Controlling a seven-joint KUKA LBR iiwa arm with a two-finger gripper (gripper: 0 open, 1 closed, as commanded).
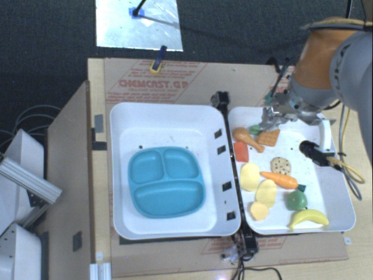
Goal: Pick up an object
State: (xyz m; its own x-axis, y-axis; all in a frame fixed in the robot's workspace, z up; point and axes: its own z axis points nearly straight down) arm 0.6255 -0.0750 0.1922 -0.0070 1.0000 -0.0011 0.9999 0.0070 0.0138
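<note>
1. Camera view finds the pincer (pixel 269 120) low over the far end of the right bin (pixel 338 212); whether it is released or clenched cannot be told.
2. Just beneath its tip lie a waffle piece (pixel 268 137), a bit of green, and a drumstick (pixel 246 138).
3. Nearer the front of that bin sit a red block (pixel 240 151), a cookie (pixel 281 165), a carrot (pixel 280 180), yellow pieces (pixel 257 185), a green fruit (pixel 296 200) and a banana (pixel 309 217).
4. Left bin (pixel 169 112) on the desk holds a blue divided tray (pixel 166 181).
</note>
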